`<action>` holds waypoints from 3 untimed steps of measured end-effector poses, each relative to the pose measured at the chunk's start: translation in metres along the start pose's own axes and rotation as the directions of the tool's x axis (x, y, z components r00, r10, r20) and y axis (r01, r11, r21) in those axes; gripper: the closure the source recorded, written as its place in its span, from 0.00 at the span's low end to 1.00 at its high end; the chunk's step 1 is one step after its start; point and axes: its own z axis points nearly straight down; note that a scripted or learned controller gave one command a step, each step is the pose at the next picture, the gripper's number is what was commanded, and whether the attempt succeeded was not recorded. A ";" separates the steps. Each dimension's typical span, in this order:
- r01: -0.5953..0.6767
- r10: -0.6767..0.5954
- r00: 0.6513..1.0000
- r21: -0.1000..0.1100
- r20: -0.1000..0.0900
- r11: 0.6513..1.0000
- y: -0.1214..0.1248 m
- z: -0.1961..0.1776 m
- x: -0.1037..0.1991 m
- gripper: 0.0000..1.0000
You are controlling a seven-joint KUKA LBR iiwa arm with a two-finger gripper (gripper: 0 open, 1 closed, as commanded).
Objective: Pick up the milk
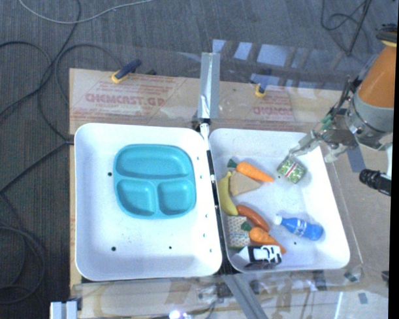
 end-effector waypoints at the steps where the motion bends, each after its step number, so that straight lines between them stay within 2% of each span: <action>1: 0.003 -0.003 1.000 0.001 0.000 1.000 0.001 -0.009 0.002 1.00; 2: 0.003 -0.003 1.000 0.001 0.000 1.000 0.001 -0.009 0.001 0.00; 3: -0.233 0.233 0.972 0.000 0.001 0.972 -0.025 -0.013 0.003 0.00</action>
